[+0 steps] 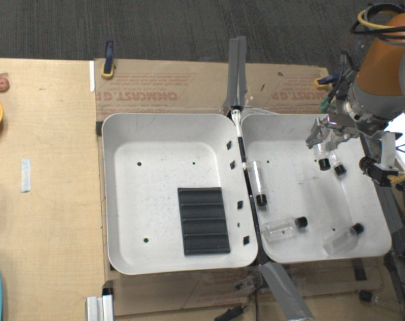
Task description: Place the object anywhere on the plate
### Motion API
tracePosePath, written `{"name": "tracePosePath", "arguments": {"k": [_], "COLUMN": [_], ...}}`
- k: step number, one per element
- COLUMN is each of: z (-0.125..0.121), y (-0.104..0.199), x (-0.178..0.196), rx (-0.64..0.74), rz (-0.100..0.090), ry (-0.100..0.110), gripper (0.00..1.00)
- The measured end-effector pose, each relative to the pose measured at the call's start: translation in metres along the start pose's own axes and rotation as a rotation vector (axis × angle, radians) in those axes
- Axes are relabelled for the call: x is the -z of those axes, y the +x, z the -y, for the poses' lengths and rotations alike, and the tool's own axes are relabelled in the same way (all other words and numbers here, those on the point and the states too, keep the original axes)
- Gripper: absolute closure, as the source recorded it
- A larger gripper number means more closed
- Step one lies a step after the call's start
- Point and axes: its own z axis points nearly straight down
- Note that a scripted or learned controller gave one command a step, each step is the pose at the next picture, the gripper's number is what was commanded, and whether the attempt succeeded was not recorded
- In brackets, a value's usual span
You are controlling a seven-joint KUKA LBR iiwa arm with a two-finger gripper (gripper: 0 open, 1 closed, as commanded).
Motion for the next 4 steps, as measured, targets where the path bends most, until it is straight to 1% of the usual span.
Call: {"name": "tracePosePath", "arguments": {"k": [1,2,3,4], "z": [0.057,0.090,0.124,0.151], "y": [0.038,0.090,0.152,0.200], "x": [-0.015,-0.009,-0.009,0.023], "rx": [-0.378,-0.219,-0.135,0.140], "rz": [0.000,-0.001,0.000,0.000], "ry": [0.003,0.003,0.002,0.000], "gripper": [1.00,1.00,1.00,1.00]}}
